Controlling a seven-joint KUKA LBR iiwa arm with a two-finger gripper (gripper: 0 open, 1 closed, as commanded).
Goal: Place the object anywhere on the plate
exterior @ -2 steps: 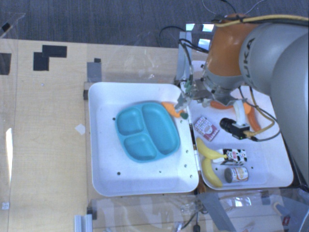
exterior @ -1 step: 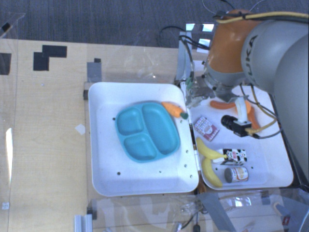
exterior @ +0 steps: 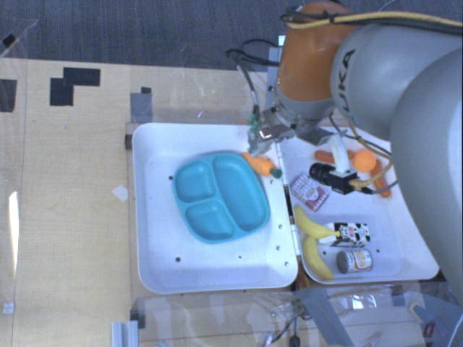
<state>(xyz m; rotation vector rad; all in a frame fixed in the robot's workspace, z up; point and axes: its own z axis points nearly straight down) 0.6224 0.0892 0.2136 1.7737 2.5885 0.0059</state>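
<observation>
Grey arm point(exterior: 405, 85), orange band point(exterior: 307, 56), black cables point(exterior: 249, 53)

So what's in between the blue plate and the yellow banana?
In the camera view, only white bin floor and the two bins' touching rims lie between the blue plate and the banana.

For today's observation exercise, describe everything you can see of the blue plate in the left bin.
The blue plate is a rounded, glossy tray that looks like plastic, moulded into three compartments, one large and two smaller. It lies flat and slightly turned on the floor of the left bin. All three compartments hold nothing. A small orange object sits at its upper right rim.
</observation>
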